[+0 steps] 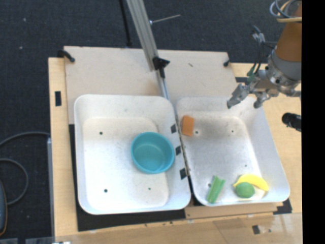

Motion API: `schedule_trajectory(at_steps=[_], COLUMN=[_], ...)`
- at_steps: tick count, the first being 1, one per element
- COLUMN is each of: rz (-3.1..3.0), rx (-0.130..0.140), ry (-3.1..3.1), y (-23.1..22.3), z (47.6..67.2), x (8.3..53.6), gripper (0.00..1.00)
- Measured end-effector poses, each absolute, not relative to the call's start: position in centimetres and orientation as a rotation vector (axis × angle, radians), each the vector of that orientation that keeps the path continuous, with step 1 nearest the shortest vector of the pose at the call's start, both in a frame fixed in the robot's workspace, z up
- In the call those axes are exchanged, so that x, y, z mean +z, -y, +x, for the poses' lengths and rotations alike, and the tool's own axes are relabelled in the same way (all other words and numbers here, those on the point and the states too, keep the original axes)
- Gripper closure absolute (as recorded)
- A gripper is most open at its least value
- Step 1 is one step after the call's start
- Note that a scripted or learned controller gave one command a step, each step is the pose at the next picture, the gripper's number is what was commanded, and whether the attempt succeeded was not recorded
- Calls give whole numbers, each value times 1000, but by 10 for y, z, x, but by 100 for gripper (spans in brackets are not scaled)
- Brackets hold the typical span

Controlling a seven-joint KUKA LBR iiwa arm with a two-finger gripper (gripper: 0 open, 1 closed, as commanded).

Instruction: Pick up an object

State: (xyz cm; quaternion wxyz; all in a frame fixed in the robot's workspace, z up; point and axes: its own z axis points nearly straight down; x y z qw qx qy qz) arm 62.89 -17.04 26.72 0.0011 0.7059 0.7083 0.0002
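Two white bins side by side: left bin, right bin
Left bin: blue bowl, upright, toward 3 o'clock, near the dividing edge
Right bin: orange block at 10 o'clock against the left wall; green stick at 6 o'clock, tilted; green ball at 5 o'clock, touching a yellow piece behind it
Gripper at 1 o'clock over the right bin's far rim, fingers apart, nothing between them; well apart from every object
Metal rail slanting down from 12 o'clock to the gap between bins
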Motion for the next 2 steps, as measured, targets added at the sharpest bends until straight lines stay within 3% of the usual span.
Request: schedule_trajectory(at_steps=[1,2], rz=[2215,2222], rx=[-1,-6], ry=[-2224,-2220], y=[171,180], z=[629,630], x=[267,222], gripper=[0,0])
